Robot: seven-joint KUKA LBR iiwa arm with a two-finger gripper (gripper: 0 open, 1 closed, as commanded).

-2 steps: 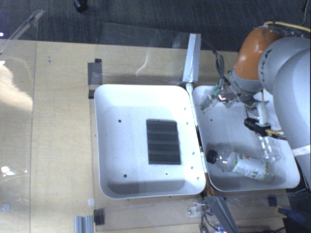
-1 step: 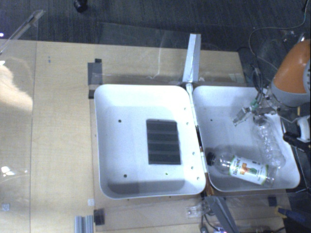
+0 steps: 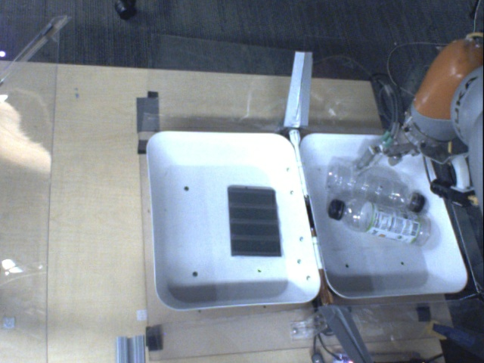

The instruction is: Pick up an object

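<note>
Right bin (image 3: 454, 274): two clear plastic bottles lying on their sides, touching. The black-capped bottle (image 3: 382, 221) lies nearest the front; the second bottle (image 3: 363, 181) lies behind it, likely tumbled loose there for picking.

Hand (image 3: 389, 148): at the bin's far edge, just above the second bottle; whether it is open or closed cannot be told.

Left bin (image 3: 170, 203): holds a dark ribbed block (image 3: 254, 219) at centre.

Worktop (image 3: 91, 225): pale wood, beside dark carpet.

Two clear plastic bottles (image 3: 378, 206) on their sides in right bin (image 3: 454, 274)
</note>
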